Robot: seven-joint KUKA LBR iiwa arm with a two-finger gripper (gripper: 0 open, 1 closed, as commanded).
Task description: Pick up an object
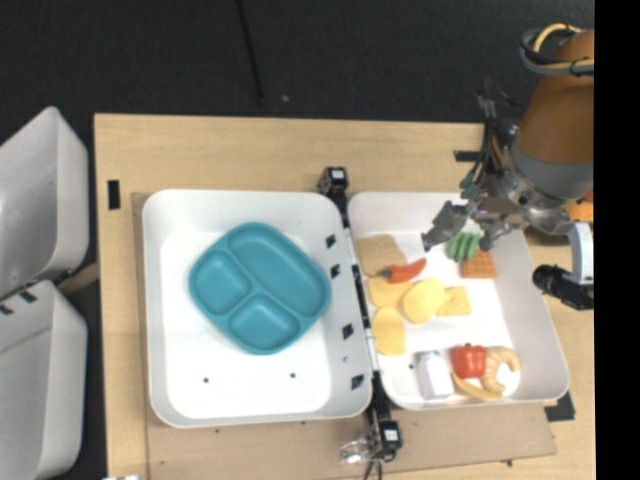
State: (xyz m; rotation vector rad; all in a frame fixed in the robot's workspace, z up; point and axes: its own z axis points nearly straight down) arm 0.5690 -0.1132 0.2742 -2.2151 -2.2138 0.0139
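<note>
A pale wood-grain surface (250,148) carries two shallow white plastic bins with rounded corners, set side by side and touching along a seam fitted with small black clips. The left bin (170,368) holds a teal divided plate (260,286), smooth and matte, with rounded corners and three moulded compartments; it lies turned at an angle to the bin walls. The right bin (540,358) holds a cluster of toy foods. Near its upper left lies a flat tan slice (376,252) shaped like bread, with a small red pepper-like piece (405,269) just below it. A rounded yellow lump (422,300) sits in the middle, touching a flat yellow wedge (456,302) on its right and lying close to a pale yellow oval piece (388,330) at lower left. Toward the front of the bin are a small grey-white block (432,376) and a glossy red piece (468,359) resting against a curved cream-coloured ring shape (492,378). At the upper right of the bin, a green ridged piece (464,244) lies touching a textured orange block (479,265). The grey arm with its orange band (555,123) reaches in from the right, and the dark metal end effector (462,220) hangs over the upper part of the right bin, just above the green piece. Whether its fingers are spread or closed cannot be told, and nothing is visibly gripped between them.
</note>
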